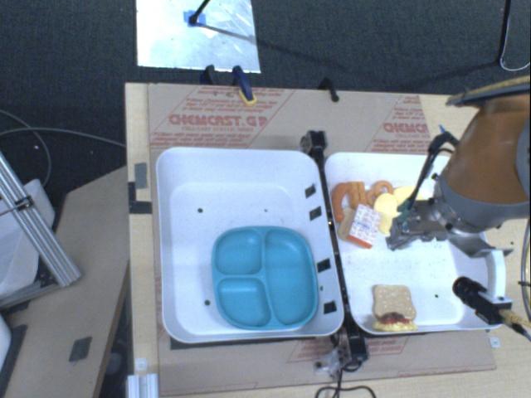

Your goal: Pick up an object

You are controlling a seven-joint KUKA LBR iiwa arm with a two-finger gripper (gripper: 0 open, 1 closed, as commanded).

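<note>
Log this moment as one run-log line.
stage: reaching | gripper: over right bin, beside food pile | sandwich: near front wall | blue tray: left bin

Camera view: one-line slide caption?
Gripper beside toy food in right bin; blue divided plate in left bin.

The gripper (401, 232) hangs low in the right bin (431, 305), beside a packet (362, 225) and pretzel (350, 196); a sandwich (393, 307) lies near; a blue tray (265, 276) sits in the left bin (187, 222).

Bench (141, 322): wooden top.
Cardboard (274, 114): flat on bench.
Bins: left (187, 181), right (440, 297), side by side on cardboard.
</note>
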